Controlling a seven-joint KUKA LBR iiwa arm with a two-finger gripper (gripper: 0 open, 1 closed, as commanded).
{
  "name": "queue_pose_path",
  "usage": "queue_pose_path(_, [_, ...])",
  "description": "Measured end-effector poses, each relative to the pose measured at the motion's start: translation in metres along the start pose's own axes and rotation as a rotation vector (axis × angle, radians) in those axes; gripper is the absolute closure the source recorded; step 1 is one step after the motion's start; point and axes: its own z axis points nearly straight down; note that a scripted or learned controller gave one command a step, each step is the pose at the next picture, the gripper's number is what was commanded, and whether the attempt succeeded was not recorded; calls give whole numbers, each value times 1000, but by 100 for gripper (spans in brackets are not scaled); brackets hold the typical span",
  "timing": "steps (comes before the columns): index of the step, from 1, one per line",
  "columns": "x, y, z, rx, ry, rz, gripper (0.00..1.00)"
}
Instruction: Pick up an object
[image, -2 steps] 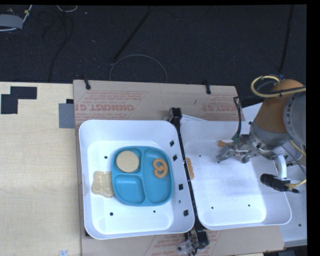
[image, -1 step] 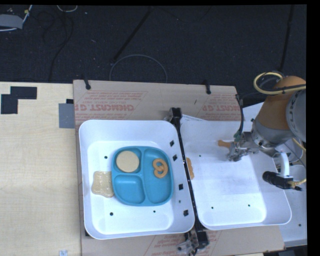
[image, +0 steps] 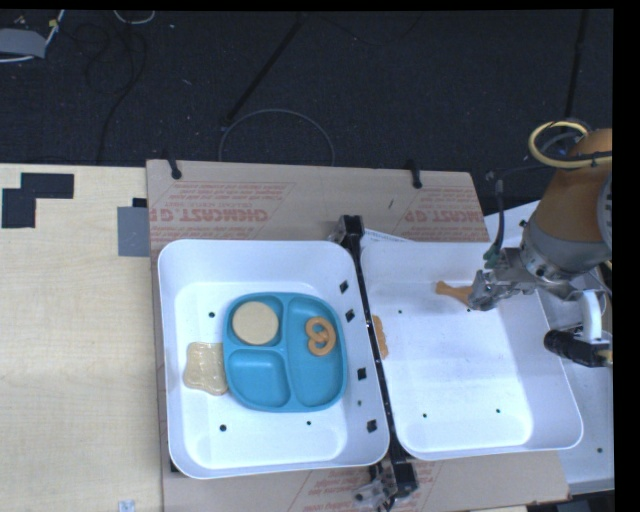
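Two white bins (image: 200, 270) sit on a brown board (image: 300, 200). The blue plate (image: 285, 385) holds a cookie (image: 254, 322) and pretzel (image: 320, 336). The gripper (image: 484, 296) touches an orange piece (image: 452, 290); its fingers are too blurry to tell.

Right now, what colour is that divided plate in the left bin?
Blue. The divided plate shows clearly in the camera view.
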Motion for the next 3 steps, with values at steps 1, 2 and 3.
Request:
queue_pose_path(1, [-1, 1, -53, 0, 0, -2, 100])
queue_pose_path(2, [49, 1, -65, 4, 3, -5, 100])
queue_pose_path(3, [99, 7, -56, 6, 3, -5, 100])
